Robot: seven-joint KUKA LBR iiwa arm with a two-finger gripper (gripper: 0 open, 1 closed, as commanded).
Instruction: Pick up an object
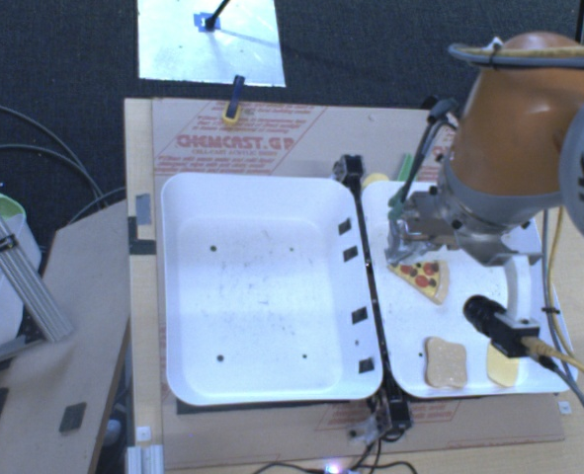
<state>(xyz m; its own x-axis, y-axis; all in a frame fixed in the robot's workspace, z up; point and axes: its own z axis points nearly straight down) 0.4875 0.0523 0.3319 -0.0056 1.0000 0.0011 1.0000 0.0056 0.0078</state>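
My gripper (402,248) reaches down into the right bin (406,371), near its left wall. Its tip is right at the upper left edge of a toy pizza slice (425,277) lying flat on the bin floor. I cannot tell whether it touches the slice. A toy bread slice (446,361) lies near the bin's front edge, with a yellow piece (502,367) to its right. Another small yellow object (375,179) sits at the bin's far left corner. The grey and orange arm (524,117) covers the bin's far right part.
The left bin (262,284) stands beside the right one, separated by a black divider with clips (363,265). A black fitting with cables (499,326) hangs from the arm over the right bin. A green stick (407,166) leans at the back.
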